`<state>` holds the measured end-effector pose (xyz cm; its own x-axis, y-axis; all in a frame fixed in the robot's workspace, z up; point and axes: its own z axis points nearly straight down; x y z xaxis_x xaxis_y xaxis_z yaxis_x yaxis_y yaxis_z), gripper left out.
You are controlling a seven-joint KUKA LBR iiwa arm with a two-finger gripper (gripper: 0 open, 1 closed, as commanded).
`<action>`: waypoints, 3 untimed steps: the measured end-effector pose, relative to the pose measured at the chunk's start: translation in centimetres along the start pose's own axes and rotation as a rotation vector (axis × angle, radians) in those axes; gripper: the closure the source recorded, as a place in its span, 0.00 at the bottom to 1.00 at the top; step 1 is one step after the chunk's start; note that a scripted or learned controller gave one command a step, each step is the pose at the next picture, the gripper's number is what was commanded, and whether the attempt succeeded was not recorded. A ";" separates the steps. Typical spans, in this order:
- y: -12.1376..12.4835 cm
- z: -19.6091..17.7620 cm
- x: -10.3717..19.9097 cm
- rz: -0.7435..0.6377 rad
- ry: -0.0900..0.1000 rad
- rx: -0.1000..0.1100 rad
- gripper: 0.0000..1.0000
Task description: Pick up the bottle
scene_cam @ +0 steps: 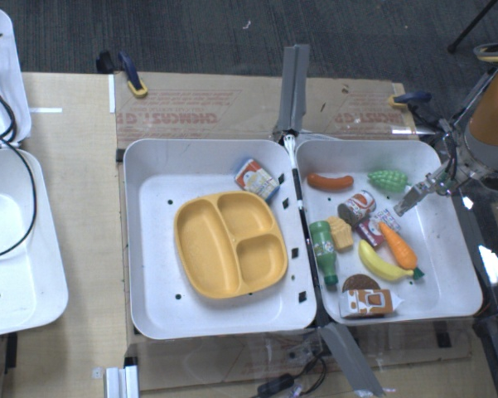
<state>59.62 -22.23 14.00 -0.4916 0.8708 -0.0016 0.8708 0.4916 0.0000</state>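
Observation:
The green bottle (322, 251) lies on its side along the left wall of the right bin (457, 301), cap toward the front, next to a yellow block (341, 235). My gripper (408, 201) hangs over the right part of that bin, above and right of a red-and-white can (360, 205), well to the right of the bottle. It points down and to the left, with nothing seen in its grip. The grey arm with its orange band (489, 114) comes in from the right edge.
The right bin also holds a sausage (330, 181), a green bumpy fruit (388, 179), a carrot (398, 245), a banana (379, 262), a brown cookie (361, 283) and a small carton (367, 303). The left bin (149, 222) holds a yellow divided plate (232, 243) and a small box (257, 178).

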 end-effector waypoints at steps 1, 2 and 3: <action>6.2 4.8 -1.9 -0.017 0.003 0.000 0.00; 6.3 3.6 -2.1 -0.020 -0.005 -0.004 1.00; 6.5 -8.5 -1.5 -0.239 -0.003 -0.003 1.00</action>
<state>66.02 -20.28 22.48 -0.6836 0.7298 -0.0051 0.7298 0.6836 0.0019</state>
